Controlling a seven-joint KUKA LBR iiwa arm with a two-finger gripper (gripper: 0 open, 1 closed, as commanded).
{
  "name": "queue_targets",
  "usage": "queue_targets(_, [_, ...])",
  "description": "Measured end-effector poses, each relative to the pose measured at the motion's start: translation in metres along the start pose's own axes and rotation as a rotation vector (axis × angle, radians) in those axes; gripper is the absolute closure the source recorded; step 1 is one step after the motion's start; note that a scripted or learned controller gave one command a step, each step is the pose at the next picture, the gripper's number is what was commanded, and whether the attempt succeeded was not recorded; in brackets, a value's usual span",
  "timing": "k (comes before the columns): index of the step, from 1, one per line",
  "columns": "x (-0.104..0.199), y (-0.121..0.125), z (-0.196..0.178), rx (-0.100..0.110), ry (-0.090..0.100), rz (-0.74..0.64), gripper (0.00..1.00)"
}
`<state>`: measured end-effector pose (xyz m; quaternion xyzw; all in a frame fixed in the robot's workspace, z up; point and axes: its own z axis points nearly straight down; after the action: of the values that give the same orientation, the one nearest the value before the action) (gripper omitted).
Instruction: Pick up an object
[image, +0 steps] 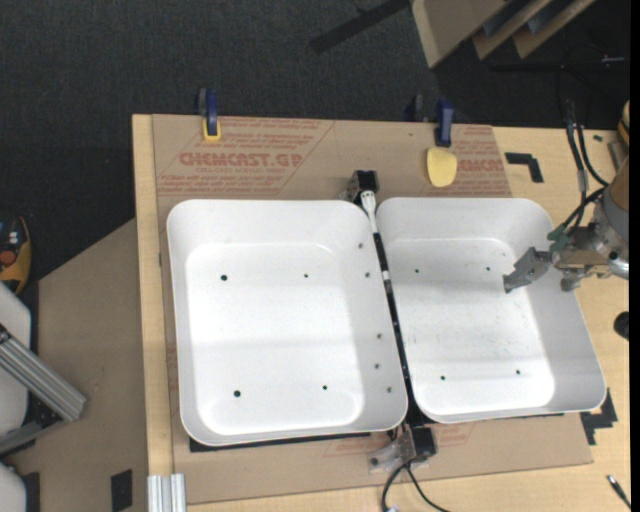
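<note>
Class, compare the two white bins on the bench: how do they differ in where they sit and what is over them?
The left bin lies farther from the arm; the right bin lies nearer it. The gripper hangs over the right bin, not the left bin. Both are shallow, white, with small dark dots in their floors.

Two bins sat side by side on a board (250, 150), the left bin (190, 300) touching the right bin (570, 340) along their shared edge. Two clamps (209, 113) (444, 122) stood at the board's far edge, a pad (441, 166) just before the right one. The gripper (522, 272) hung over the right bin's right side. A rail (40, 375) lay well left of the board.
</note>
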<state>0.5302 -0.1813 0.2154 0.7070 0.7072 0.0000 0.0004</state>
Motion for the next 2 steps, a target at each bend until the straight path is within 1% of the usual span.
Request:
queue_targets(1, [-0.0346, 0.0068, -0.1830, -0.021, -0.010, 0.001, 0.00])
queue_targets(2, [-0.0323, 0.0063, -0.1831, -0.006, -0.004, -0.002, 1.00])
